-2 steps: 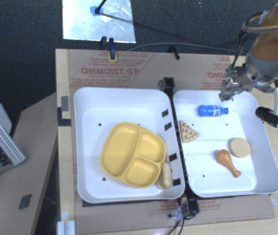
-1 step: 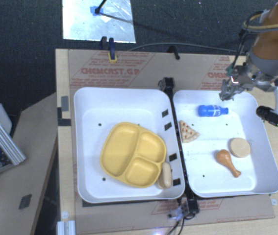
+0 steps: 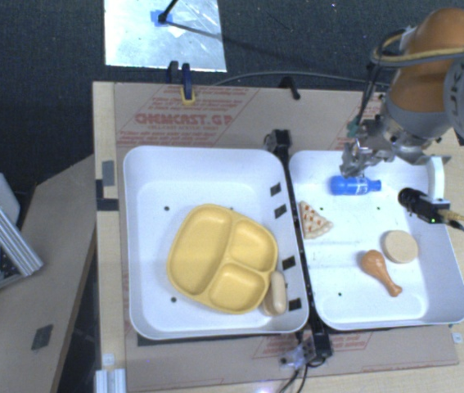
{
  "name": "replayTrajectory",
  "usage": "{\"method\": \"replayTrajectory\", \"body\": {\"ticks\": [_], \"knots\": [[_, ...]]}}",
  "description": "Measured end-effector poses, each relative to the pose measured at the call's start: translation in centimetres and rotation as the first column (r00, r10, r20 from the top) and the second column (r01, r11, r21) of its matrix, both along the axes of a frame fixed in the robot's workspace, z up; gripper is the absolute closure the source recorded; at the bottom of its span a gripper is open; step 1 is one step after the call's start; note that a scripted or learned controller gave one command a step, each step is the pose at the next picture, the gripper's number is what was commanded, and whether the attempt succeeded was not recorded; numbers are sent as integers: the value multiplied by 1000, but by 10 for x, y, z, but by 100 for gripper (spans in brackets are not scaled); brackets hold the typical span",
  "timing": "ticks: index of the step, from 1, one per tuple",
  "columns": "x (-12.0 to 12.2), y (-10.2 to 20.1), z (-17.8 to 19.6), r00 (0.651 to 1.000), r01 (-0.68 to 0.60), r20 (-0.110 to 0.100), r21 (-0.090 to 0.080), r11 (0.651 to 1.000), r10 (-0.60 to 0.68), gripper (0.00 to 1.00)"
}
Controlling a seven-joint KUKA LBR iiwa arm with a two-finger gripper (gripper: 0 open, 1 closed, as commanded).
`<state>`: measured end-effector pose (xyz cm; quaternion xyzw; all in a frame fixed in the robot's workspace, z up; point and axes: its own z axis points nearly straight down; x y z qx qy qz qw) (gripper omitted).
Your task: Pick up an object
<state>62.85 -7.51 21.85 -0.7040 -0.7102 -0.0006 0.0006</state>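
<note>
Tool (image 3: 354,167): above the blue bottle (image 3: 355,187) in the right bin (image 3: 452,293), toward the bench's far edge; finger state cannot be told.
Left bin (image 3: 146,219): yellow tray (image 3: 219,256).

Even overhead light, soft shadows, glare on the foil sheet (image 3: 164,21).
</note>
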Motion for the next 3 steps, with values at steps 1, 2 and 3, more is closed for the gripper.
{"method": "replayTrajectory", "body": {"ticks": [1,2,3], "knots": [[1,55,7,1000,-1,2,0,1000,1,100],[-6,99,2,1000,0,0,0,1000,0,100],[-27,152,9,1000,-1,0,0,1000,1,100]]}}
